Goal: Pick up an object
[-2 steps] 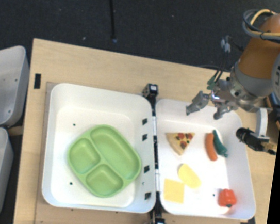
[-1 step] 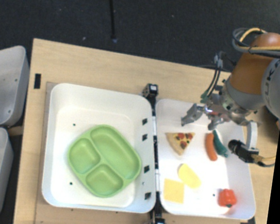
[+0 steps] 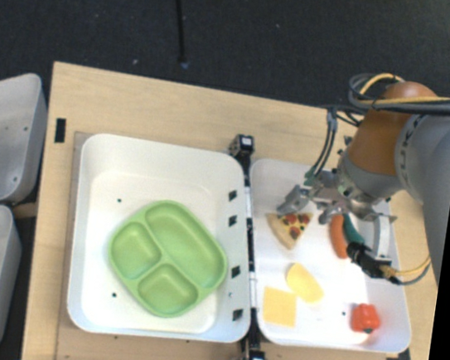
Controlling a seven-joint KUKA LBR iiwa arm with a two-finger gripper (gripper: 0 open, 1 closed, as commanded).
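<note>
Gripper (image 3: 316,199) hovers just above the pizza slice (image 3: 290,227) in the right bin (image 3: 390,338); whether the claw is clenched, can't tell.

Lab: bench (image 3: 179,97), paired bins (image 3: 88,196)

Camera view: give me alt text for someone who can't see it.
The gripper hangs over the right bin beside a pizza slice, with a carrot, two yellow pieces and a red item nearby. The left bin holds a green divided plate.
</note>
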